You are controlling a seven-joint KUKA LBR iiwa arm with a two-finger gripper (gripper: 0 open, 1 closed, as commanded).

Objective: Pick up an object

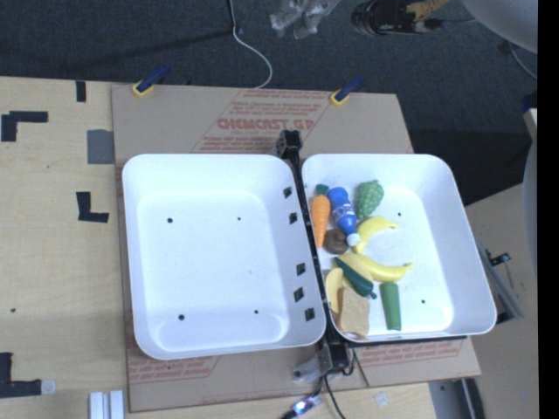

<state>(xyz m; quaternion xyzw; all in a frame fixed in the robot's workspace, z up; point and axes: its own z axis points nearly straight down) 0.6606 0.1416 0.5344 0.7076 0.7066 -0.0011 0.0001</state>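
A wooden surface (52, 260) seen from above carries a brown cardboard sheet (253, 120), and on that sheet sit two shallow white bins side by side, touching along their inner edges. The left bin (210, 321) is the larger shape in view. The right bin (437, 234) holds a cluster of toy foods gathered along its left side, against the shared edge.

In that cluster, largest first: two yellow bananas (377, 264), one lying across the middle and one curved just above it; a tan slice of bread (355, 312) at the near end; an orange carrot (320, 219) standing lengthwise by the divider; a dark green cucumber (390, 305) to the right of the bread; a knobbly green fruit (369, 197) at the far end; a blue bottle (341, 208) between carrot and green fruit; and a small brown round piece (336, 242) beneath the bottle.

The claw (301, 11) hangs blurred at the top of the view, beyond the far edge of the cardboard, well apart from the toys and nothing is seen between its fingers; whether they are spread or closed cannot be told.
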